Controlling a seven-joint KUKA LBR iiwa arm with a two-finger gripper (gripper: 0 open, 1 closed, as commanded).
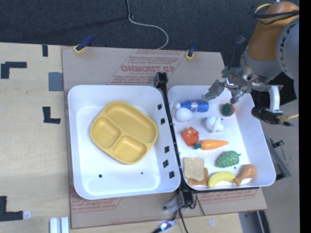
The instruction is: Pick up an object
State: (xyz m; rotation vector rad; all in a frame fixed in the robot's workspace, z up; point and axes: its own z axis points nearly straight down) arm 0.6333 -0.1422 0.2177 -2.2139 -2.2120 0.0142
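The right bin [257, 135] holds several toy foods: a blue and white bottle [193, 106], a white egg [183, 114], a white garlic [214, 124], a small dark green and red piece [226, 109], a red pepper [190, 136], a carrot [211, 144], green grapes [227, 158], a bread slice [194, 168], a banana [221, 179] and a chicken leg [246, 174]. My gripper [224, 93] hangs open over the bin's far part, its fingers spread above the bottle's right end and the green and red piece, with nothing between them.
The left bin [80, 130] bears a yellow divided plate [124, 131]. A black hinge strip [167, 125] runs between the bins. The arm [269, 38] comes in from the upper right. A thin cable [146, 25] lies behind the bins.
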